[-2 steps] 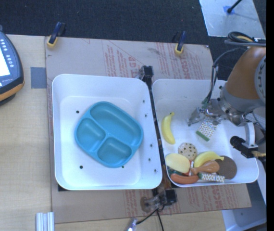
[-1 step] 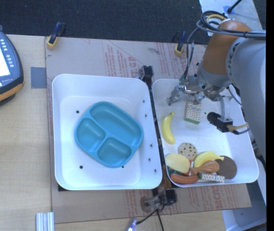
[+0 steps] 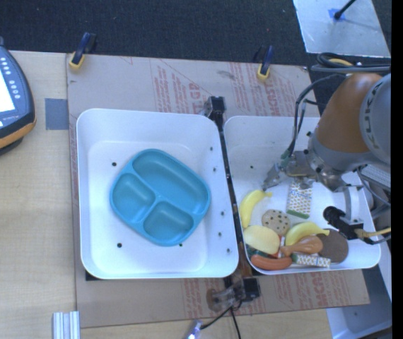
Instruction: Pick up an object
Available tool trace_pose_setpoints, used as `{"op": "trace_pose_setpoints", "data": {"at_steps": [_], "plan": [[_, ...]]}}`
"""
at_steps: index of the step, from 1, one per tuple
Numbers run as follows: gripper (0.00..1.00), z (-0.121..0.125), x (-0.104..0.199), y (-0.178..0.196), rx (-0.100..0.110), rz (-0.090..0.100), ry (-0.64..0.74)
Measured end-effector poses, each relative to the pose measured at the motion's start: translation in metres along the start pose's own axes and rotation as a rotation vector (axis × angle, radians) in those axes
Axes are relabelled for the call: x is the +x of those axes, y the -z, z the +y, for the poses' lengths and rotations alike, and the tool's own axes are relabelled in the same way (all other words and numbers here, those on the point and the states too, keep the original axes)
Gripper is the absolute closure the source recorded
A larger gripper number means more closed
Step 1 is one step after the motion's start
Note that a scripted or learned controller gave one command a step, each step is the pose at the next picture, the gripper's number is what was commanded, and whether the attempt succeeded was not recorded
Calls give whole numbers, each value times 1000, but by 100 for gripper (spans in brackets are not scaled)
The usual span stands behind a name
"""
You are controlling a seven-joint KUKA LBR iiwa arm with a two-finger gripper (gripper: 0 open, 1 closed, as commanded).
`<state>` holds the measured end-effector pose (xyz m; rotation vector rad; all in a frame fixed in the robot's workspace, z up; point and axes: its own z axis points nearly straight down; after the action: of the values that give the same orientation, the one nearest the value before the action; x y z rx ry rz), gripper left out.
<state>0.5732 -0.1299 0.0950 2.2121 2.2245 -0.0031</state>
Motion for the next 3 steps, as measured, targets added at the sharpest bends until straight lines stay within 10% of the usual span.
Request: {"op": "trace_pose_setpoints", "data": {"at_steps": [1, 3], "plan": [[0, 52, 91, 98, 4, 5, -1], [0, 84, 131, 97, 6, 5, -2]]}}
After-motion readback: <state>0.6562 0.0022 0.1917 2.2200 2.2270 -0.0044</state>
